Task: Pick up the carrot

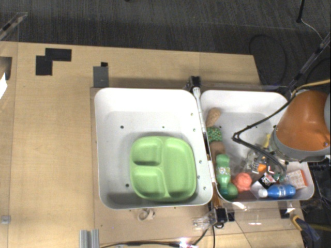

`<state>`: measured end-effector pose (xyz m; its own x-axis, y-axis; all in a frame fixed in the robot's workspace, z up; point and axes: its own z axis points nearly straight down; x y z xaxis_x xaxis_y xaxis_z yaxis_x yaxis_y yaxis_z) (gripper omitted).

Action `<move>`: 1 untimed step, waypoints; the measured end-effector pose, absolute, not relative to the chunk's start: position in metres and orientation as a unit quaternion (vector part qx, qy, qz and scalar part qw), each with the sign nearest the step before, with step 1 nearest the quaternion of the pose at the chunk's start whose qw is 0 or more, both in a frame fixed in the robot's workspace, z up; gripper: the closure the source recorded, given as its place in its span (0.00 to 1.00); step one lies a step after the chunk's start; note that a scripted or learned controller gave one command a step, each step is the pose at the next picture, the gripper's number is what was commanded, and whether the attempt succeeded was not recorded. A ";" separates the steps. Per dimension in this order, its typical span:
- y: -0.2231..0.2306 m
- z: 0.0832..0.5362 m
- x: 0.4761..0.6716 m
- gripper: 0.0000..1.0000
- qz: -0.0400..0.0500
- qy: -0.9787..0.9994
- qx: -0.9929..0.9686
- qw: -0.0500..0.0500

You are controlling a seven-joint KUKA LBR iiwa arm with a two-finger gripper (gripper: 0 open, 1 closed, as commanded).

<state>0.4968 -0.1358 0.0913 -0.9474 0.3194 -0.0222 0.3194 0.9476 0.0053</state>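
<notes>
A grey KUKA arm (302,138), its orange band (306,119) bulging over the right bin (243,99), reaches in from the right and bends down toward the bin's near right corner. The wrist points down and to the left, with black cables (253,127) looping off it across the bin's bare white floor. The gripper (257,163) hangs low among a clutter of small things. Whether it is apart or together cannot be made out from here.

The carrot (262,169) shows as a small orange patch right at the gripper's tip, in the near right part of the right bin. So little of it is uncovered that its long axis and the way it points cannot be told, nor whether the gripper has hold of it.

Just left of it lies a salmon-red ball (242,181). Nearer the onlooker a blue bottle (280,191) lies on its side along the bin's near wall. A green bottle (223,169) lies lengthwise against the bin's left wall, with a dark green round thing (230,191) at its near end. Farther back along that wall sit a brown lump (217,148), a green netted piece (214,134) and a tan piece (213,117).

The left bin (114,112) holds a light green divided plate (163,167), set toward its near side, well apart from the arm.
</notes>
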 end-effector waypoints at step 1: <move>-0.137 0.091 0.498 0.00 0.000 0.987 0.162 0.013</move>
